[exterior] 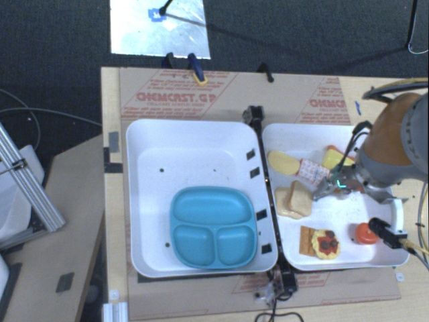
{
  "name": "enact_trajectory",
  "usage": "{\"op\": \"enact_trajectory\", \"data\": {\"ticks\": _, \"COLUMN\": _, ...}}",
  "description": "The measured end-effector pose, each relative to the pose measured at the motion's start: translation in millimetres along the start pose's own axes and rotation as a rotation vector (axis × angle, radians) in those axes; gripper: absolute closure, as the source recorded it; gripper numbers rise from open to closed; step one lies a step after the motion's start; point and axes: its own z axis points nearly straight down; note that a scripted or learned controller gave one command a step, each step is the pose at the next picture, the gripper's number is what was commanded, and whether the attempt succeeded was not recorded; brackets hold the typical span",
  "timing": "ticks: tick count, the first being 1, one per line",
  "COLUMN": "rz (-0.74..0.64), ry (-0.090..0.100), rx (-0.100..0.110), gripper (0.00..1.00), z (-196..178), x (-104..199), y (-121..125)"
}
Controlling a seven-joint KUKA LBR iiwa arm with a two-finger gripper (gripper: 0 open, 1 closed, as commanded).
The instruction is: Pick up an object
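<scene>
Nearest the bench's front edge, in the right bin (295, 260), lie a pizza slice (320, 243) topped with red and, just beside it toward the arm, a small orange-red toy (365, 233). Further in sit two pale bread-like pieces (295, 201), one overlapping the other, then a checked red-and-white packet (312, 172), with a yellow oval piece (283, 162) to its left and a yellow block (334, 157) behind it. The left bin (144, 146) carries only a blue divided tray (213, 225).

My guess is the pick is aimed at the cluster round the bread and the packet, since the gripper (327, 188) sits low right there. To do it well, I'd want the tip to settle squarely over one piece, not the seam between the bread and the packet, where it could nudge both and catch neither. The bread is flat, so coming straight down and pinching across its narrow width looks the safer bet. A slow lift would show whether anything comes up.

From the right, the grey arm (395, 146) with its orange band reaches in over the bin's far corner, wrist bent down and leftward, the tip just beside the upper bread piece and below the packet. From here I cannot tell how wide it is set, and nothing shows plainly caught in it.
</scene>
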Motion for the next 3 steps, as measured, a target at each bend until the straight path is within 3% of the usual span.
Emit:
{"op": "enact_trajectory", "data": {"ticks": 1, "rz": 0.002, "ry": -0.003, "rx": -0.004, "gripper": 0.00, "z": -1, "x": -44, "y": 35}}
{"op": "enact_trajectory", "data": {"ticks": 3, "rz": -0.001, "ry": 0.000, "rx": 0.000, "gripper": 0.00, "z": -1, "x": -42, "y": 72}}
